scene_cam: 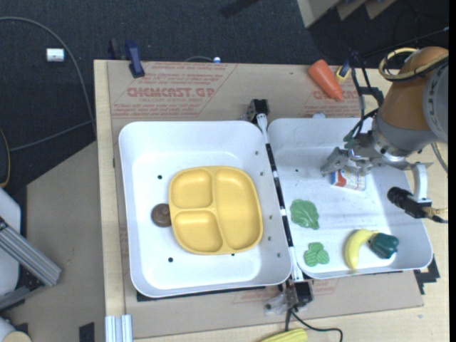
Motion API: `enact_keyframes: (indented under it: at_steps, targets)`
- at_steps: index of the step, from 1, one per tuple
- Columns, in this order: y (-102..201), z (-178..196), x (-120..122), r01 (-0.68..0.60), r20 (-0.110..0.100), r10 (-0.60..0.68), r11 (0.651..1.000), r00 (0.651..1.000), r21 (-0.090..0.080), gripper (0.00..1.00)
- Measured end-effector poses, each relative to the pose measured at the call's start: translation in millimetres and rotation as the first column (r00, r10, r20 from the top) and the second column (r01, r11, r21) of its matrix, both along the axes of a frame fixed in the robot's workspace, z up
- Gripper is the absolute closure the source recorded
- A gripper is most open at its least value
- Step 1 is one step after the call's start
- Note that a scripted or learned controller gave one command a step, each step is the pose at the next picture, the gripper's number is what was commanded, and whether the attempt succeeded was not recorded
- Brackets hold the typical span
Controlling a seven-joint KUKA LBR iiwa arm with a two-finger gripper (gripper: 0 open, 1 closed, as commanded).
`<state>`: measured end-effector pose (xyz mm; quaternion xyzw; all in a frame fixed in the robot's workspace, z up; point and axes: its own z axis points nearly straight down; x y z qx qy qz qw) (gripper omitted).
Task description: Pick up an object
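Lowest in the right bin [420, 251], toward the camera from the gripper [347, 164], lie a yellow banana [355, 248] touching a dark teal pepper [385, 244], a small green leafy piece [315, 254] to their left, and a larger green leafy piece [305, 214] nearer the gripper. Whether the gripper is open or closed cannot be told, as it hangs low over a small white, red and blue object [349, 180] just beneath it. Well to its left, across the divide, the left bin [135, 191] carries a yellow divided plate [214, 209] with a brown round object [161, 215] at its far edge.
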<state>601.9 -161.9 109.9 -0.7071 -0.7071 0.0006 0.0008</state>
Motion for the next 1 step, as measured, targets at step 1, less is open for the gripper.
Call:
enact_keyframes:
  at_steps: [1]
  targets:
    - [-14.9, -20.7, 9.0, 0.0, 0.008, 0.0, 1.0, 1.0, -0.002, 0.0]
